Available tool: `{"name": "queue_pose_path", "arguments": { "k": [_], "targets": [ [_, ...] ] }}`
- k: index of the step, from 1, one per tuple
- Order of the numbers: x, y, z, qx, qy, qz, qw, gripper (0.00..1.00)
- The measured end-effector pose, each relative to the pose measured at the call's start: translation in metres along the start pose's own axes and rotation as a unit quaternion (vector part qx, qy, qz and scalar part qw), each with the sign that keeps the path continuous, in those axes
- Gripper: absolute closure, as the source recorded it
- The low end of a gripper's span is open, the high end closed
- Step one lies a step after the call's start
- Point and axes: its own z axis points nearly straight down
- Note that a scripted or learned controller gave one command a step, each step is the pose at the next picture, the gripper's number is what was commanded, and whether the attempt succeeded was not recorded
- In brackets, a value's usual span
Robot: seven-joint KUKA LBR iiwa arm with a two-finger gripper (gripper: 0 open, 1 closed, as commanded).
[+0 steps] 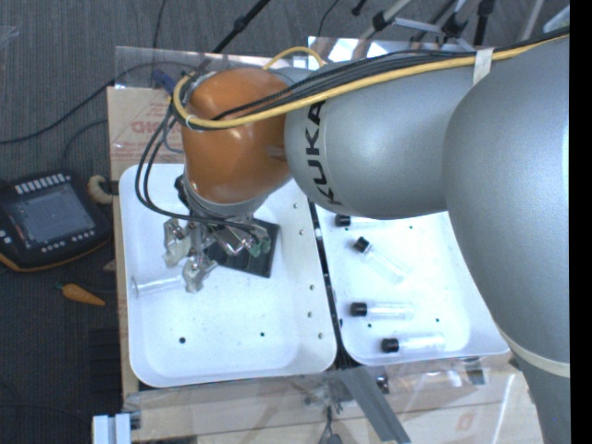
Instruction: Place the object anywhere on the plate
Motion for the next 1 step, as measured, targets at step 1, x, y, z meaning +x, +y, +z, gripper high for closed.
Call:
{"name": "queue_pose_path", "arguments": {
  "k": [1],
  "targets": [
    [-0.0304, -0.0203, -0.174, 0.0, -0.003, -0.207, 0.9783, 1.0]
  ]
}}
